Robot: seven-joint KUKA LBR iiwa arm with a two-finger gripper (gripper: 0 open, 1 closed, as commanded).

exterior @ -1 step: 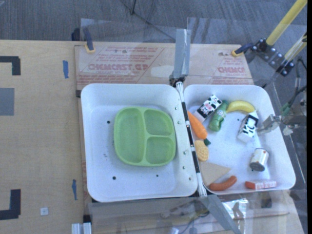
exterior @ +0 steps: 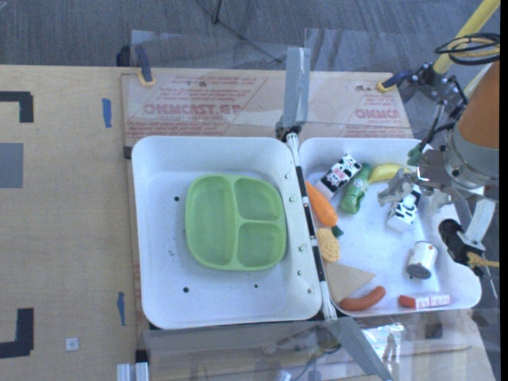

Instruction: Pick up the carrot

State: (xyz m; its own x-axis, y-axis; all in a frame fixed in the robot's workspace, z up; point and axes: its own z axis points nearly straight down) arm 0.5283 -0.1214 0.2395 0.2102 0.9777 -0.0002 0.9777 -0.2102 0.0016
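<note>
Gripper point(exterior: 406, 190) hangs at the right of the frame over the right bin point(exterior: 460, 296), just above a black-and-white cow toy point(exterior: 405, 211); its metal parts blur together there, so I cannot tell how it is set. Only the arm's point(exterior: 480, 129) wrist end and orange band show; the rest is cut off by the frame. The carrot point(exterior: 321, 205) lies along the right bin's left wall, well apart from the gripper, with a corn cob point(exterior: 329, 246) just below it.
</note>
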